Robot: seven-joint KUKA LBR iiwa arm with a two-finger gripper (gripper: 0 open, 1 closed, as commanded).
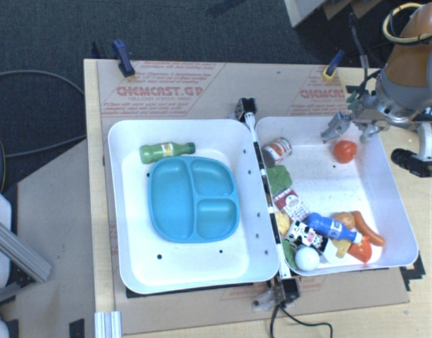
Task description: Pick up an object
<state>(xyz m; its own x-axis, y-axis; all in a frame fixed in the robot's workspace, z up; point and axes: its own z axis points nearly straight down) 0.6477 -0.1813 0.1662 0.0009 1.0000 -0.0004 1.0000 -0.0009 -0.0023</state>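
The arm (413,41) is cut off by the right edge, so most of its length goes unseen. In the right bin (385,189), the heap (325,234) at the near corner overlaps so tightly that several pieces cannot be identified. The small can (277,149) shows a label too blurred to read.

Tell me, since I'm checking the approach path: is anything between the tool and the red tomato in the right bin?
Nothing visible. The tool hangs over the far part of the right bin, just above the red tomato, with bare white floor around it. The small can lies off toward the divider, and the pile of toys sits at the near end.
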